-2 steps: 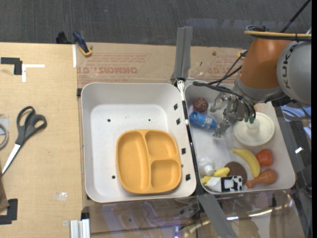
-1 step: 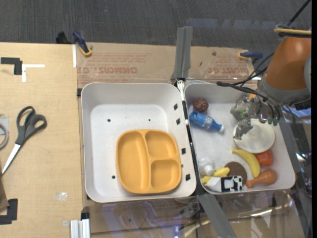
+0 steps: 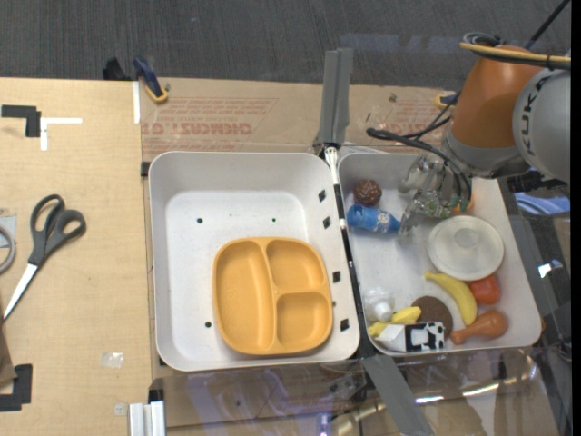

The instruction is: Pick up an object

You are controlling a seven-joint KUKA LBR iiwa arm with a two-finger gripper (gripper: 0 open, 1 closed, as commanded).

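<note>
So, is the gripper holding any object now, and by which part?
It cannot be told. The two-finger gripper hangs in the right white bin, close to the blue toy, but no object shows between its fingertips.

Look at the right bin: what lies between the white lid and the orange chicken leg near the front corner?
In the camera view, a red tomato sits between the white lid and the chicken leg, beside the banana.
</note>
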